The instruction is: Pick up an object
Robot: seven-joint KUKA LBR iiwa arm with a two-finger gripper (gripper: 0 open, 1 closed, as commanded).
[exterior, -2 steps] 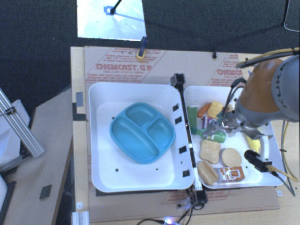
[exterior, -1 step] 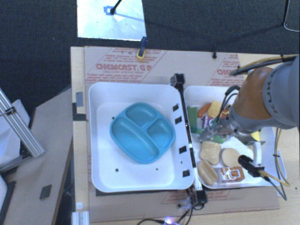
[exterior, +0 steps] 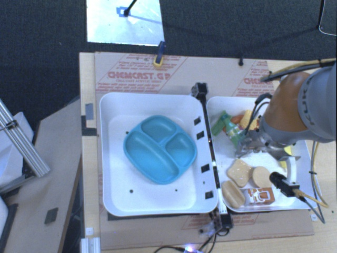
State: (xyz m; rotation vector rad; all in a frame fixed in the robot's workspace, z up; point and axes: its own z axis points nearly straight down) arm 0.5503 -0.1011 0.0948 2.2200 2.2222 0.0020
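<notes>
I've got the gripper [exterior: 246, 147] low in the right bin [exterior: 300, 203], whether it's apart or together I cannot tell; green toy [exterior: 225, 124] just up-left, bread [exterior: 238, 172] just below.

Even, bright overhead light; the white bins [exterior: 113, 141] nearly blow out. A pale panel [exterior: 124, 15] glares (top left). Shadows are soft, and the whole frame is slightly blurred and grainy.

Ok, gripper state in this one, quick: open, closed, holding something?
Gripper: cannot be told; it is low in the right bin among the toy food, with the arm covering it.
</notes>
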